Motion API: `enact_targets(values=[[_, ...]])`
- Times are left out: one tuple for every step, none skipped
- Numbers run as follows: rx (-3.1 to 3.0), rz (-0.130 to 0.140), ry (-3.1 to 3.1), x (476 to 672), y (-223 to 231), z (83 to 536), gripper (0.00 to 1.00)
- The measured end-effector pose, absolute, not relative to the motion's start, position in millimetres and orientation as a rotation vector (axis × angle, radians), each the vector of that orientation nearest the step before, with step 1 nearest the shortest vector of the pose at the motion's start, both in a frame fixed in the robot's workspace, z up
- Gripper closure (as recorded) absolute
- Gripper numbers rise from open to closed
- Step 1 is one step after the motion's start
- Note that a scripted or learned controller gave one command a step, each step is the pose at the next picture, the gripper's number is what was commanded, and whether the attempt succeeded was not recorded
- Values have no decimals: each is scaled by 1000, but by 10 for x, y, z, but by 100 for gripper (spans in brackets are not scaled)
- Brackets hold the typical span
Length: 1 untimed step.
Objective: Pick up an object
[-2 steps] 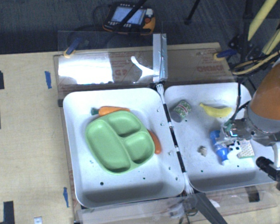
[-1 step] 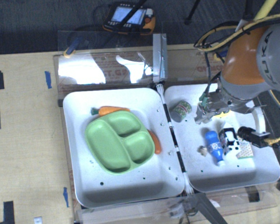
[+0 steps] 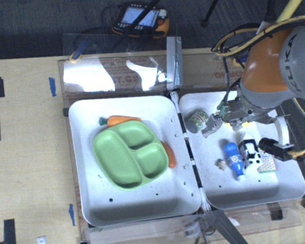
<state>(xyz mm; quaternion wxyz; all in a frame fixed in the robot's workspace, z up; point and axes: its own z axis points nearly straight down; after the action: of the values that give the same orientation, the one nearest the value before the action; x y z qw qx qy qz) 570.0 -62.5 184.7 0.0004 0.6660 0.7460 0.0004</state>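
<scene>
In the right bin (image 3: pixel 289 187), a blue bottle (image 3: pixel 233 160) is lying nearest, with a small tan piece (image 3: pixel 220 164) just to its left and a speckled card (image 3: pixel 266 163) to its right. Farther back, my end effector (image 3: pixel 215 123) is hanging low over the bin, just right of a green-grey can (image 3: pixel 197 119). I cannot tell whether it is apart or together. In the left bin (image 3: pixel 86 150), a green divided plate (image 3: pixel 130 155) is lying with an orange piece (image 3: pixel 122 119) at its far edge.
</scene>
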Motion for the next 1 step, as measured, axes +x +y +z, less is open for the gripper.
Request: enact_targets(values=[[2195,20,2232,5370,-1008,1087,0]])
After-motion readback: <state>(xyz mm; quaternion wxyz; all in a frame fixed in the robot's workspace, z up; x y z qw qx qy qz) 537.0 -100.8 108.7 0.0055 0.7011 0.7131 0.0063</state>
